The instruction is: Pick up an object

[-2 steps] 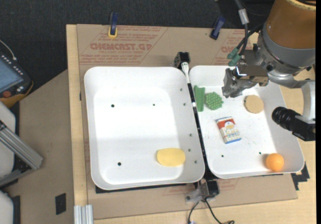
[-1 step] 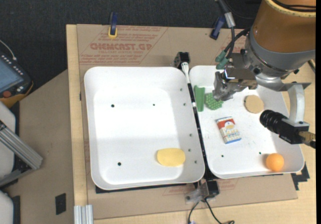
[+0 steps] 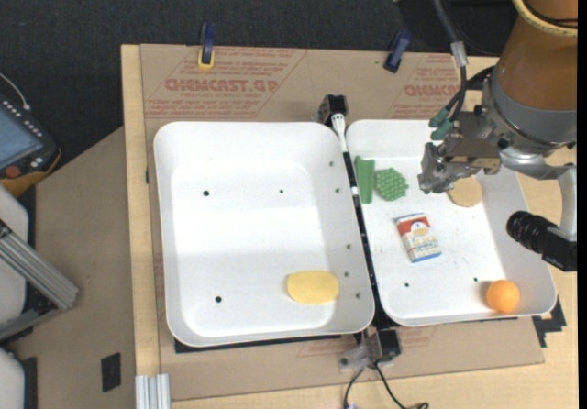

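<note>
My gripper (image 3: 438, 180) hangs over the right bin (image 3: 459, 306), near its upper middle. A tan round disc (image 3: 468, 194) lies just right of the gripper, partly covered by it. A green bumpy object (image 3: 391, 183) and a green bar (image 3: 365, 179) lie to the gripper's left. A small red, white and blue box (image 3: 418, 237) sits below the gripper. An orange ball (image 3: 502, 295) rests in the right bin's lower right corner. A yellow oval (image 3: 313, 287) lies in the left bin (image 3: 197, 215), near its lower right.
Both bins sit on a cardboard sheet (image 3: 266, 77) held by blue clamps (image 3: 207, 45) at the back. A black divider strip (image 3: 353, 205) runs between the bins. A black cylinder (image 3: 543, 237) juts in at the right edge.
</note>
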